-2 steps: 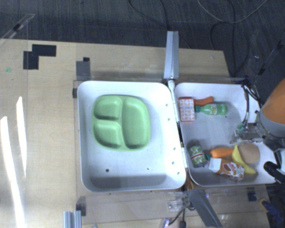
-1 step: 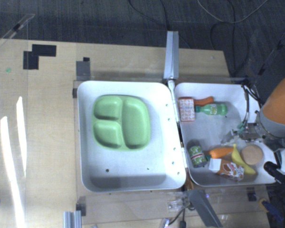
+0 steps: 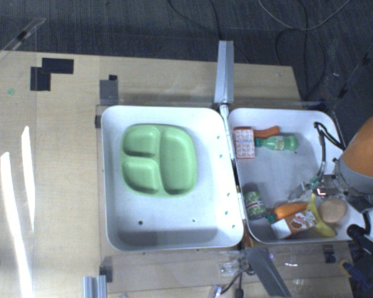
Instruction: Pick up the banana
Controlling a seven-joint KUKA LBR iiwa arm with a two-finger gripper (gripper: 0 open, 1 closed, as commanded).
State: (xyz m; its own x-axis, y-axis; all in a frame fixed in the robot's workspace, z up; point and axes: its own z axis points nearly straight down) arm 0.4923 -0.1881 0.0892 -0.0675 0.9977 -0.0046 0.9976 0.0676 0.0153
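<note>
The curved yellow plastic banana [image 3: 320, 222] lies at the right white bin's [image 3: 280, 120] front edge, partly hidden under an orange-and-white carton [image 3: 296, 221], beside a beige round ball [image 3: 333, 210]. The tool's [image 3: 315, 188] state: cannot tell.

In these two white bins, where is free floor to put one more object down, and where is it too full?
Free: the left bin's floor in front of the green divided plate, toward the near wall; and the right bin's middle, between the green bottle and the carrot. Crowded: the right bin's near corner, where can, carrot, carton, banana and gripper cluster.
</note>
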